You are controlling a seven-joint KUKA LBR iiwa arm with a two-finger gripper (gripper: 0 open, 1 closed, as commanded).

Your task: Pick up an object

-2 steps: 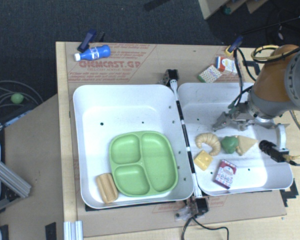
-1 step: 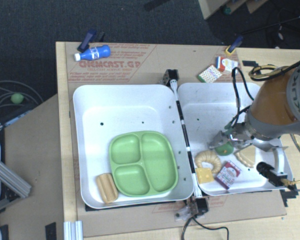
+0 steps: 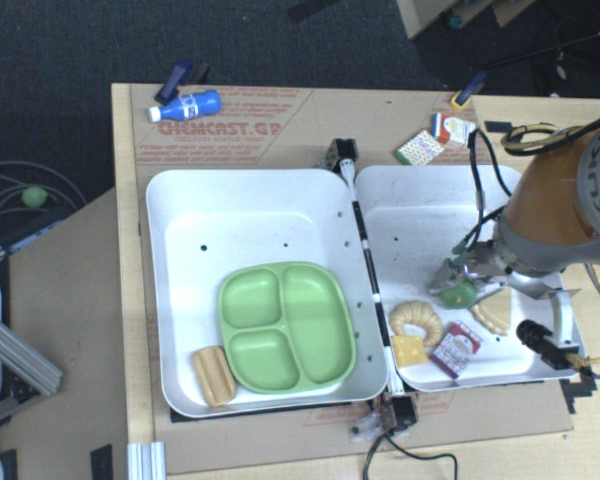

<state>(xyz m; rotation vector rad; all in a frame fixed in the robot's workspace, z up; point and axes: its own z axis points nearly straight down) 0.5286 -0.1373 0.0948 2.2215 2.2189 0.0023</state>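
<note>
Camera view, fingers (image 3: 463,286) over right bin (image 3: 410,193), clamped on small green object (image 3: 460,294).

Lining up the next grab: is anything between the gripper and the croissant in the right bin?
Nothing visible blocks it. The gripper hangs over a small green object, and bare bin floor separates it from the croissant. The yellow block and red packet lie beyond.
</note>
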